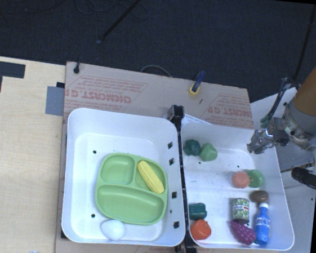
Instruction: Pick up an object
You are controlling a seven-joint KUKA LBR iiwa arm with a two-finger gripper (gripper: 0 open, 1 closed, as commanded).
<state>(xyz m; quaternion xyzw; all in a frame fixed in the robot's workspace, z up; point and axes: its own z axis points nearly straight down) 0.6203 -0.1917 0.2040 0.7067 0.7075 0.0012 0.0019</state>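
Observation:
The right bin (222, 159) holds several small items: two green pieces (199, 149) near its back left, a pink piece (241, 179) beside a green one (256, 177), a brown piece (259, 196), a small can (240, 209), a blue bottle (262, 223), purple grapes (243, 232), a dark green block (197, 210) and an orange-red fruit (200, 230). My gripper (258, 142) hangs over the bin's back right edge, above and right of the pink piece, with nothing visibly between its fingers.
The left bin (82, 143) holds a green divided plate (131, 189) with a yellow corn cob (151, 177) on it and a white egg (114, 229) in front. A black divider (178, 176) runs between the bins.

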